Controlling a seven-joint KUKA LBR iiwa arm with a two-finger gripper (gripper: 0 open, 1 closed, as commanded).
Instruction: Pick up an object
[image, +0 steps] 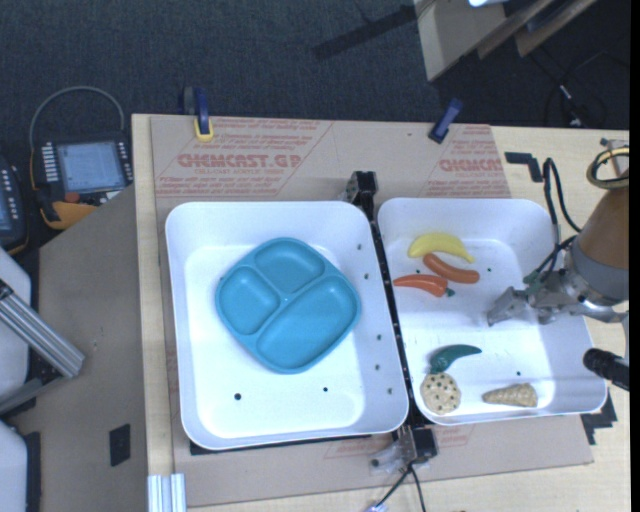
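Blue divided plate (288, 317) sits in your left bin (190, 400). Right bin (570, 400) holds banana (440, 243), sausage (451, 267), carrot (421, 285), cookie (440, 392). Your claw (505, 310) hovers nearby, its opening indiscernible; approach phase, descent needed.

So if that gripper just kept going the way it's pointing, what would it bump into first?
The gripper points left across the right bin. The orange carrot-like toy lies nearest that line, slightly above it; past it stands the wall between the bins. Height is unclear, so it might pass over.
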